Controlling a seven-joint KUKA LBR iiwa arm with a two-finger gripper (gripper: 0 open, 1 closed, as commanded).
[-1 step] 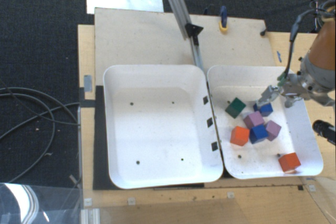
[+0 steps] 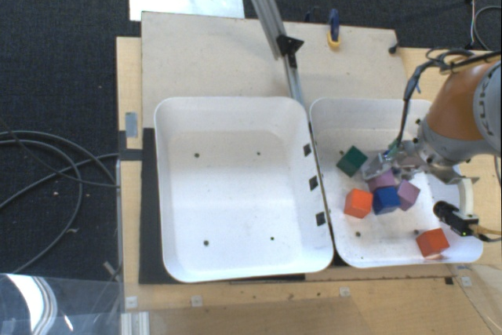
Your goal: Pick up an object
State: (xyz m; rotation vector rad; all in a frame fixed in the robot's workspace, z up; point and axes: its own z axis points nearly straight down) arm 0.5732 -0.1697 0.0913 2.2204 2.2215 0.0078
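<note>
Several small blocks lie in the right bin (image 2: 369, 118). A green block (image 2: 352, 161) sits toward its left. Below it are an orange block (image 2: 358, 203), a blue block (image 2: 386, 202), a pinkish-purple block (image 2: 383, 183) and a lilac block (image 2: 408, 194), packed close together. A red-orange block (image 2: 432, 242) lies apart near the bin's front right corner. My gripper (image 2: 388, 167) is low in the right bin, right above the pinkish-purple block and just right of the green one. The arm's orange band (image 2: 459, 110) rises behind it.
The left bin (image 2: 235, 121) stands beside the right one, with a shared ridge carrying black tabs (image 2: 314, 183). A slanted metal pole (image 2: 267, 4) crosses the back board. Cables (image 2: 47, 169) lie on the floor at left.
</note>
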